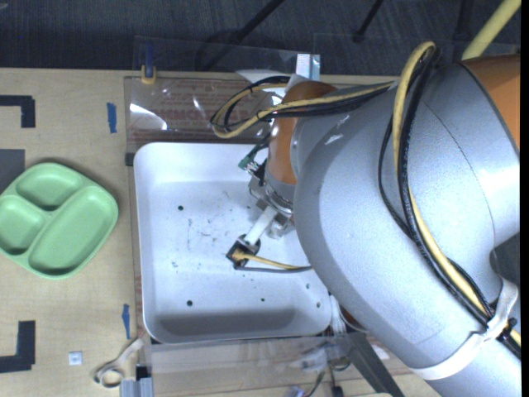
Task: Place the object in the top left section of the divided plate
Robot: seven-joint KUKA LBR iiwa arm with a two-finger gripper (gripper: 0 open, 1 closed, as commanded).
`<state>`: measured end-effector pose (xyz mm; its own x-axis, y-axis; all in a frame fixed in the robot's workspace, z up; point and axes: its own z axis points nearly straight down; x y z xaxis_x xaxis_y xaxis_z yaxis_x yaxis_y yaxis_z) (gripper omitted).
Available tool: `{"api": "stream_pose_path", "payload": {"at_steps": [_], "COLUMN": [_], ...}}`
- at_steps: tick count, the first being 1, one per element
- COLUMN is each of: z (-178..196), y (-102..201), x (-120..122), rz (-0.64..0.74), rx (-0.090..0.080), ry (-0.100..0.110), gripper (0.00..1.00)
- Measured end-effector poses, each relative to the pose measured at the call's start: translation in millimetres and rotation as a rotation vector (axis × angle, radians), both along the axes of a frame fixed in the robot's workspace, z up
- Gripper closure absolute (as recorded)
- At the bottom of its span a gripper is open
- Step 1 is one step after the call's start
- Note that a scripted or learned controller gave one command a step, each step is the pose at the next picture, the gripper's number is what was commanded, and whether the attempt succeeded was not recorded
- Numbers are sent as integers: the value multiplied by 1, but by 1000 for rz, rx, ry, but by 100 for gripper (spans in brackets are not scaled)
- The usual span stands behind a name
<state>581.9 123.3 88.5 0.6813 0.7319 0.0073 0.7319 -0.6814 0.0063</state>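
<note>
A pale green divided plate (54, 219) with three sections lies on the wooden bench at the left, outside the bins. All of its sections look bare. My gripper (261, 187) hangs low over the right part of the left white bin (165, 180), well to the right of the plate. The grey wrist and the orange band cover most of it, so whatever is at its tip is hidden.
The bin's floor shows only dark specks and scuffs. The arm's bulk (413, 213) covers the right side of the bench. A clear plastic sheet (198, 98) stands behind the bin. Black tape marks (21, 110) and blue tape (111, 116) sit on the wood.
</note>
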Motion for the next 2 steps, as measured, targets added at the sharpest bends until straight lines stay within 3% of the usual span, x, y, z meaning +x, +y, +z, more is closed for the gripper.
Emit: {"api": "stream_pose_path", "payload": {"at_steps": [1,2], "z": [2,216], "y": [7,-67], "x": [1,-17], "rz": [5,-2], "rx": [11,-3], "ry": [-3,13], "gripper": [0,0]}}
